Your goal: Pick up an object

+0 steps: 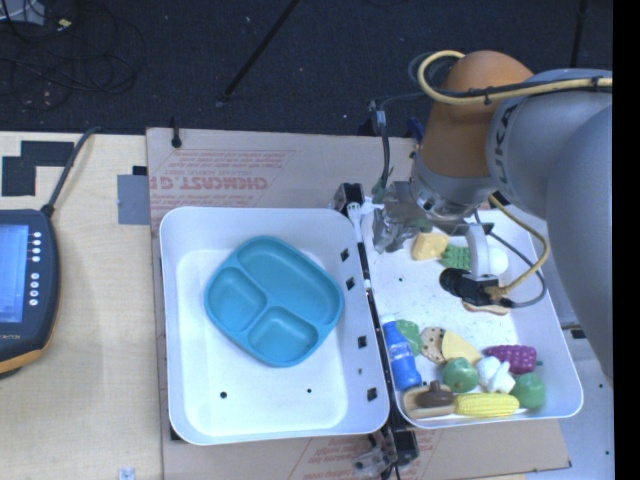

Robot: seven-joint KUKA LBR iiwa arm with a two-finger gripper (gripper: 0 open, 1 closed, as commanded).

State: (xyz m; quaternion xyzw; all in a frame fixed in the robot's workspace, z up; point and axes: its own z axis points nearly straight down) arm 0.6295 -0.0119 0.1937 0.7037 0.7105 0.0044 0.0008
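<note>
Candidate objects, right bin (556, 340). A pale yellow wedge (430, 246) and a small green piece (457, 256) lie near the bin's far end, just beside my hand (393, 233); I hold neither of them. The other toy foods are heaped at the near end:

- a blue bottle (403, 356) lies along the wall next to the other bin
- a green leafy piece (408, 330) is at the bottle's far end
- a chip cookie (433, 343) and a second yellow wedge (461, 347) are beside the bottle
- a bunch of purple grapes (510, 356) lies further towards the outer wall
- a round green fruit (460, 375) touches a white piece (492, 371)
- a corn cob (487, 405) and a brown-topped pastry (432, 398) lie along the near rim

My hand sits low over the far left corner of this bin, close to the dividing walls. Whether it is open or closed cannot be told from this angle, and nothing is visibly gripped.

In the left bin (185, 388), a blue divided plate (273, 300) lies flat by itself, near the middle. Both bins rest side by side on a sheet of printed cardboard (250, 173) on the surface (90, 388). A control pendant (20, 278) lies at the surface's left edge, well apart from the bins.
</note>
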